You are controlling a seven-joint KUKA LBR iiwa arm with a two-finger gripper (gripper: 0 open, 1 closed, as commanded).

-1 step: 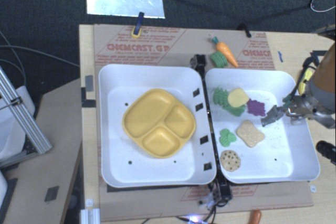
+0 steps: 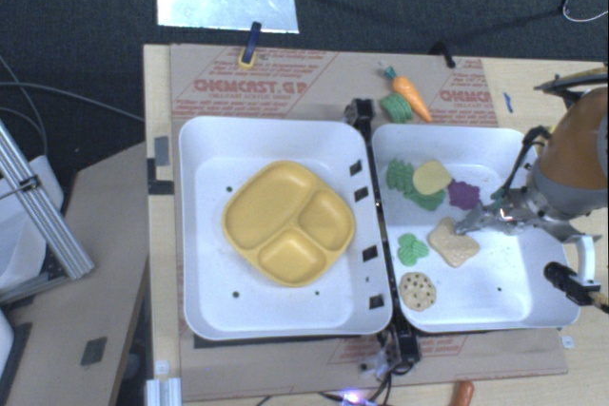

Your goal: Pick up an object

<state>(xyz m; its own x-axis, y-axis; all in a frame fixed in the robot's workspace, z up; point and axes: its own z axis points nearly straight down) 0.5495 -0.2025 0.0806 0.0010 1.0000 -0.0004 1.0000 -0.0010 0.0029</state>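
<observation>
The right bin (image 2: 500, 299) holds several toy foods. A tan bread slice (image 2: 451, 245) lies near its middle, and a purple piece (image 2: 463, 194) sits just above that. A yellow disc (image 2: 432, 176) rests on a green leafy piece (image 2: 403, 178) at the bin's upper left. A small green piece (image 2: 412, 248) and a spotted cookie (image 2: 417, 290) lie along the left wall. My gripper (image 2: 473, 221) reaches in from the right, low over the bin, its tip at the bread slice's upper right edge, just below the purple piece. Nothing is visibly held.
The left bin (image 2: 205, 204) carries a yellow divided plate (image 2: 288, 222). A toy carrot (image 2: 411, 94) with a green top lies on the cardboard behind the right bin. The arm's grey and orange body (image 2: 571, 162) covers the right bin's far right side.
</observation>
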